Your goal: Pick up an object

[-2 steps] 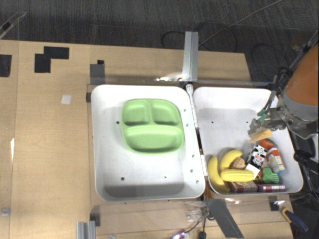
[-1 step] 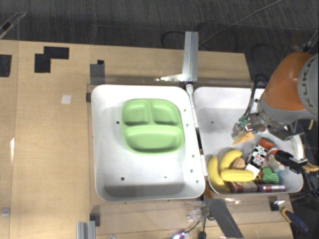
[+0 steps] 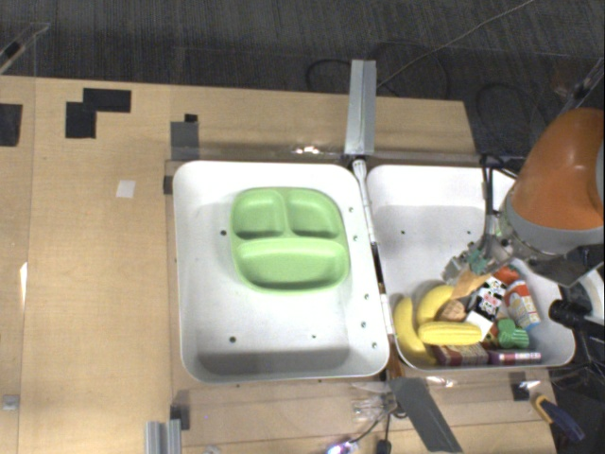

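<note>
The bananas (image 3: 437,322) lie in the near corner of my right bin (image 3: 416,206), heaped with small clutter (image 3: 501,315); the topmost runs left to right, the other curves along the bin's left wall. They sit just left of and nearer the camera than my claw (image 3: 480,256), which hangs low over the pile's far edge. Whether the claw is open or closed I cannot tell. The green plate (image 3: 286,236) rests alone in the left bin (image 3: 203,282).
</note>
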Available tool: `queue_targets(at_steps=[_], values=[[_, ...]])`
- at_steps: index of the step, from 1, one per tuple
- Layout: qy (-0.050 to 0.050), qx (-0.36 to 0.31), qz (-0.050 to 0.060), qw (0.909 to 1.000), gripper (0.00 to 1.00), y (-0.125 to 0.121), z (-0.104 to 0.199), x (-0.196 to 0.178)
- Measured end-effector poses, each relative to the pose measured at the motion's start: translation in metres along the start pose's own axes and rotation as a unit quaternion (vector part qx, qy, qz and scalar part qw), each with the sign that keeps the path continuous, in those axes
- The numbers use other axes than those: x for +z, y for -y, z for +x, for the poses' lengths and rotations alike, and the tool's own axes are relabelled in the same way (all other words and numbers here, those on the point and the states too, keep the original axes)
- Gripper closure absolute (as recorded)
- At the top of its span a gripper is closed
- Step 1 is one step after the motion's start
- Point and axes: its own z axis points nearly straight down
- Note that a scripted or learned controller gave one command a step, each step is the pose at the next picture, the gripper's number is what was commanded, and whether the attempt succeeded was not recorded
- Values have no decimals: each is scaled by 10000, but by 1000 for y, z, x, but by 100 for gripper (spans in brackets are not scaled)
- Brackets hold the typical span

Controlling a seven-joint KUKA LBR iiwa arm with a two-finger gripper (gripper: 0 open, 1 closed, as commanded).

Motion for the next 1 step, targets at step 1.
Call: queue_targets(at_steps=[1], values=[[-5,2658,15,9640,100,23,-3,27]])
